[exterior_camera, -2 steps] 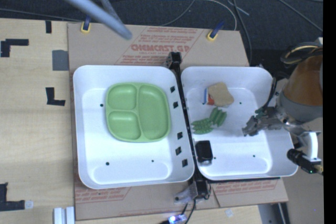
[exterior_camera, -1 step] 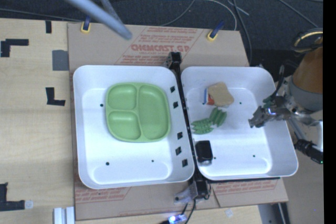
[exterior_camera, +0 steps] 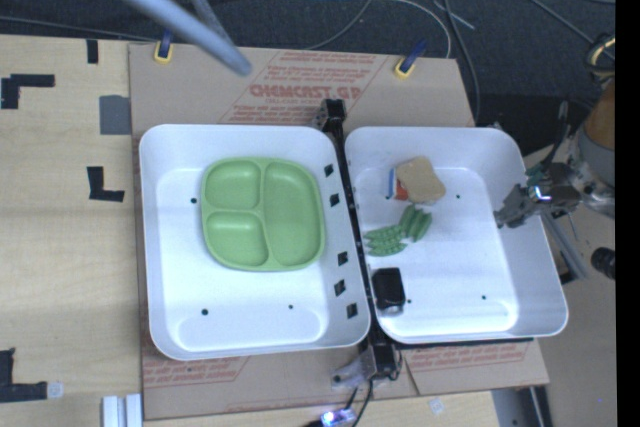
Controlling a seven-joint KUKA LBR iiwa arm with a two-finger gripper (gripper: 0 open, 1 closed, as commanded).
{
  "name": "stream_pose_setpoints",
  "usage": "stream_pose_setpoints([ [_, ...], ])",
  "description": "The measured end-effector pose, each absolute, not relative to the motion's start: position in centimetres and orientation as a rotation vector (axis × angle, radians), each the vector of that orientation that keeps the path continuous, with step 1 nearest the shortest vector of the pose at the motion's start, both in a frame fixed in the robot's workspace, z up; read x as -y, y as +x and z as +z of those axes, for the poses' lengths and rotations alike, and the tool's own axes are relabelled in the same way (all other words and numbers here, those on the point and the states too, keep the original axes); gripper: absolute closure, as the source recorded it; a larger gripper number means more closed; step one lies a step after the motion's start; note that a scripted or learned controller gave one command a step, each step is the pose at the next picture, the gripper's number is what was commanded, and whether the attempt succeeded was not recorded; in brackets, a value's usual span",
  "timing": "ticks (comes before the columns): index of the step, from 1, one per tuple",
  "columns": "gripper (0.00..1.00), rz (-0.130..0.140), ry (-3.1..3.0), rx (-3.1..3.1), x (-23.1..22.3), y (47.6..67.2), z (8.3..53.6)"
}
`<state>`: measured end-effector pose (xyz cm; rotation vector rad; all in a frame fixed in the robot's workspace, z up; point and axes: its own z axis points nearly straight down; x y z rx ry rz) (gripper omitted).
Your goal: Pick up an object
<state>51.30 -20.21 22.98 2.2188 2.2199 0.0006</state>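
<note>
1. The gripper is sitting at the right rim of the right bin, about level with the bin's middle; every loose thing in that bin is lying to the gripper's left in the camera view, so I judge that any pick is turning on a reach leftward across the bin floor.
2. The nearest candidates are lying well apart from the gripper: a tan block with a red piece touching its left side, a green pod just below it, and a black block near the divider, toward the bin's front.
3. The pod's long axis is running at a slant, from lower left to upper right; its upper end is pointing roughly toward the gripper; the tan block is sitting closest to the gripper's own height in the frame.
4. The left bin is holding a green tray with three compartments; it is lying far from the gripper, beyond the divider.
5. The arm is coming in from the right, low over the rim; the gripper's dark tips are pointing left and slightly down toward the bin wall.
6. The tips are too small and dark here; I cannot tell whether they are apart or together; nothing is showing between them.
7. No object is lifted yet; all are resting on the bin floors.
</note>
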Motion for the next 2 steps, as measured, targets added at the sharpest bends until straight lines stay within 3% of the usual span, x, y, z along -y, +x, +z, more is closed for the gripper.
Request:
stream_pose_setpoints([
  [2,1.00,0.001,2.215,-2.230,8.6,51.0,22.9],
])
